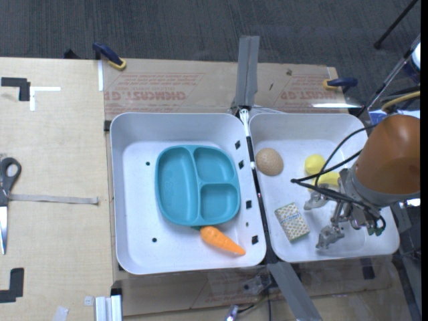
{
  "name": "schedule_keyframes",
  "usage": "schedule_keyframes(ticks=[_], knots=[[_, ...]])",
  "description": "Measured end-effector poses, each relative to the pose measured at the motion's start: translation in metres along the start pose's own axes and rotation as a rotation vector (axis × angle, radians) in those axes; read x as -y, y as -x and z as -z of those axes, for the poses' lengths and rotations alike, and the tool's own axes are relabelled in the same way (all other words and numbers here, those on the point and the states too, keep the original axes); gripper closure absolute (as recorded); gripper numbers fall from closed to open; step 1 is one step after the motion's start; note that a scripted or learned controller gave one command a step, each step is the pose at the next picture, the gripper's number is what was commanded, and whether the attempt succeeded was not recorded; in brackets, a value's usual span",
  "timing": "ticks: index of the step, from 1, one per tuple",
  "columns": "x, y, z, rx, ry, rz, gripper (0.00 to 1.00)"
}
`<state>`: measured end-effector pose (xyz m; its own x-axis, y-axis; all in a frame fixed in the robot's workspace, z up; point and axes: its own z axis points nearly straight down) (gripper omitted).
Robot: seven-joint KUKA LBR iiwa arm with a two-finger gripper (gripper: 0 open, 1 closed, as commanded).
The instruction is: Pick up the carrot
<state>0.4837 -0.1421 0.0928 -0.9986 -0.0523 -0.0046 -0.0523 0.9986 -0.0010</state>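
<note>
Landmark for all positions: the teal divided plate [198, 184], three compartments, lying flat in the left white bin [127, 199].

Carrot [223, 241]: orange, lying on the left bin floor just below the plate's lower right corner, touching or almost touching the plate rim at its blunt end. Long axis tilted, the thin tip pointing down and to the right, away from the plate. Nothing on top of it, nothing gripping it.

Gripper [329, 238]: well to the right of the plate, across the divider between the bins, low over the floor of the right white bin [294, 129]. Fingers point downward near that bin's lower right area. Fingers look bare, no object between them; whether they are spread or pressed together I cannot tell at this slant. Orange wrist band [396, 154] sits above it, with black cables looping leftward.

Other contents, right of the plate in the right bin:
- a brown egg-shaped object [269, 161], nearest the plate, level with its upper edge;
- a yellow object [317, 166], farther right, partly behind cables;
- a small speckled sponge-like block [292, 221], level with the plate's lower edge, just left of the gripper, apart from it.

Scissors [7, 179] lie on the bench far left of the plate.
</note>
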Motion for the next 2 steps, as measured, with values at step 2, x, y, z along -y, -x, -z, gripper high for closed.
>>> schedule_keyframes(ticks=[2], knots=[[-0.015, 0.014, 0.0, -0.001, 0.001, 0.163, 1.0]])
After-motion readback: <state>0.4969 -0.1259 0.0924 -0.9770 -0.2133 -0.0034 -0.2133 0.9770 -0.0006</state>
